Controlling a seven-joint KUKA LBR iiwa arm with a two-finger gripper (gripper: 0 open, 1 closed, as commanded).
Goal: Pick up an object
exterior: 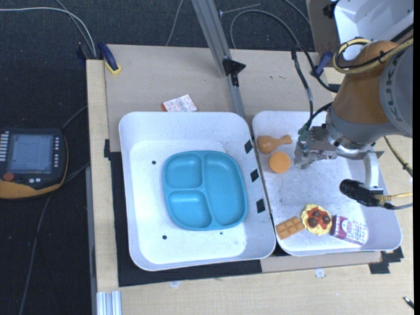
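Where the arm [367, 90] reaches into the right bin [374, 195], its gripper [306, 155] hangs just right of an orange ball [279, 163], apart from it. Whether the claw is open or closed cannot be told. A drumstick [272, 142] lies above the ball. Near the front rim sit a waffle [289, 228], tart [317, 219] and packet [348, 230]. A blue tray [203, 189] lies in the left bin [144, 176].
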